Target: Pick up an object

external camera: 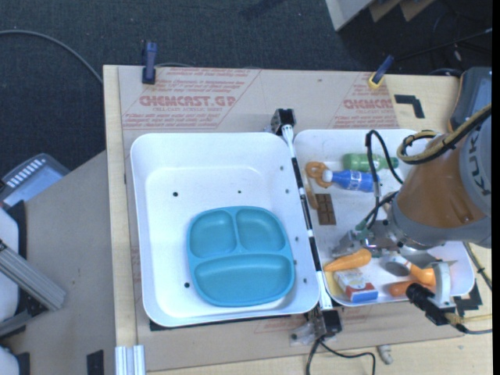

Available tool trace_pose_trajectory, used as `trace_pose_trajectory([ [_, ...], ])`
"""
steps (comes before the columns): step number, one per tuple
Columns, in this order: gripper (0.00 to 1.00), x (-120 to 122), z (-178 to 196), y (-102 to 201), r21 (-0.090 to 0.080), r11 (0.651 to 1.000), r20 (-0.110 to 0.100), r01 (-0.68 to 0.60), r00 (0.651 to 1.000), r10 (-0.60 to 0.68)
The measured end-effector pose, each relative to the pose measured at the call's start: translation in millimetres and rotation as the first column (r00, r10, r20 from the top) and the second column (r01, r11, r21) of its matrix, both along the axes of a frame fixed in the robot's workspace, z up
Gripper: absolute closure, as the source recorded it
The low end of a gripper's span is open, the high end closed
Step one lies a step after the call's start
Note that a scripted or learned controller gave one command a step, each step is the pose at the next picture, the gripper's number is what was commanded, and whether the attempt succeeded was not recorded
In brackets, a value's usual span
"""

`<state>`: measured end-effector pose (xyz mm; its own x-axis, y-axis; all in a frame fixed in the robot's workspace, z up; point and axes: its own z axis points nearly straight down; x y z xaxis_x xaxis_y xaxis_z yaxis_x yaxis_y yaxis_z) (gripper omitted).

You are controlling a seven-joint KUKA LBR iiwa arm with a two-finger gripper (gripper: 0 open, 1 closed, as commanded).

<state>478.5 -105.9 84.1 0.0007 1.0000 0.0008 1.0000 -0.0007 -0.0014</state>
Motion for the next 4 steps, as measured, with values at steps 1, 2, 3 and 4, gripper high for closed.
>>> trace_pose_trajectory([
  [1,1.0,0.4,10.1,-0.2,-0.001,1.0,0.002,0.001,1.0,-0.001],
  [2,0.0,0.3,10.0,-0.1,-0.001,1.0,0.002,0.001,1.0,-0.001],
  [3,0.0,36.4,52.7,-18.2,-0.002,1.0,0.003,-0.001,1.0,0.001],
  [4,0.0,0.0,0.1,9.2,0.0,1.0,0.0,-0.001,1.0,0.001],
])
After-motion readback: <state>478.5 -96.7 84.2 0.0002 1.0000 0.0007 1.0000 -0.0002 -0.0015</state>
